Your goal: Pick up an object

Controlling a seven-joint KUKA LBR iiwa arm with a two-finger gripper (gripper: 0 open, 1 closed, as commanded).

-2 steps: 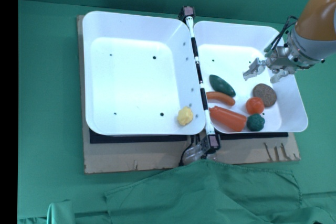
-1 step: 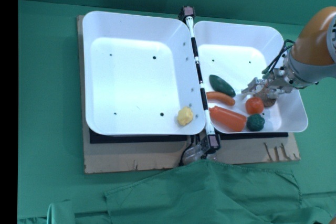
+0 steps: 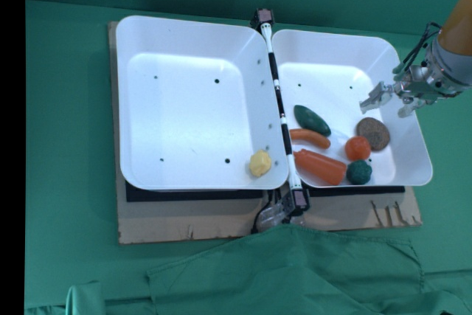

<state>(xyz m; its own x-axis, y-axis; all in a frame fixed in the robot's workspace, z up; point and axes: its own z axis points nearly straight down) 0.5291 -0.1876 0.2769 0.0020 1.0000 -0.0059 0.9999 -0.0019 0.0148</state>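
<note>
The right bin (image 3: 335,55) holds every object but one, bunched in its near half. A dark green oval piece (image 3: 312,119) lies tilted near the divider. Just near of it lies a slim orange sausage shape (image 3: 310,137), and nearer still a thicker orange-red carrot-like piece (image 3: 320,167) that points toward the near right. To the right of these sit a round orange-red ball (image 3: 358,148) and, touching or almost touching it on its near side, a dark green knobbly lump (image 3: 359,172). A flat brown disc (image 3: 374,133) lies just far-right of the ball; its surface is too small to read.

The gripper (image 3: 389,99) hovers over the right bin's right side, above and just far of the brown disc. Its two fingers (image 3: 371,101) stand apart with nothing between them. How high it hangs above the bin floor cannot be judged from this slant. The grey arm (image 3: 451,59) with its orange band is cut off at the right edge.

In the left bin (image 3: 169,37) a single pale yellow lump (image 3: 259,163) rests in the near right corner, close to the wall. A black-and-white striped bar (image 3: 276,96) runs between the bins, its near end blurred among clamps. Both bins sit on brown cardboard (image 3: 147,225) on the green desk (image 3: 66,122). A crumpled green cloth (image 3: 295,269) covers the near edge, hiding part of the cardboard.
</note>
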